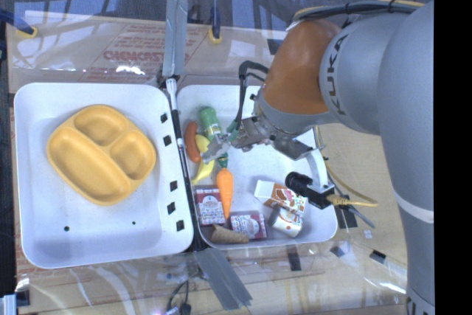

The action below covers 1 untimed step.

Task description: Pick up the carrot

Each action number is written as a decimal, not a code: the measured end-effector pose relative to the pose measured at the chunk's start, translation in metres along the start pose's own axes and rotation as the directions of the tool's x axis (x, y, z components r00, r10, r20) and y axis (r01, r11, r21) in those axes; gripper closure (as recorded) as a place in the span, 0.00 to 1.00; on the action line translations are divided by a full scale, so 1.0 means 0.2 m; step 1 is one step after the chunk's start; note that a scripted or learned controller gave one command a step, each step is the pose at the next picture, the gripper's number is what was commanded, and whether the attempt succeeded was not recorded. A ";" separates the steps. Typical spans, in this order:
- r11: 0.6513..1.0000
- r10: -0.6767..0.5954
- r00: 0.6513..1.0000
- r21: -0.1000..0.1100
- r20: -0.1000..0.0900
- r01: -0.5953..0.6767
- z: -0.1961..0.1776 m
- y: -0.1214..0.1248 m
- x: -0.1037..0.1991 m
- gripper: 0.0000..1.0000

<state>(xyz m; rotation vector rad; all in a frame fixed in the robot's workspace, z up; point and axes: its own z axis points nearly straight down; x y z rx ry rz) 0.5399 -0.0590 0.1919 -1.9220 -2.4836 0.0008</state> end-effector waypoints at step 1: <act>1.000 -0.017 1.000 0.003 -0.001 0.017 0.51 -0.14 -0.24 0.00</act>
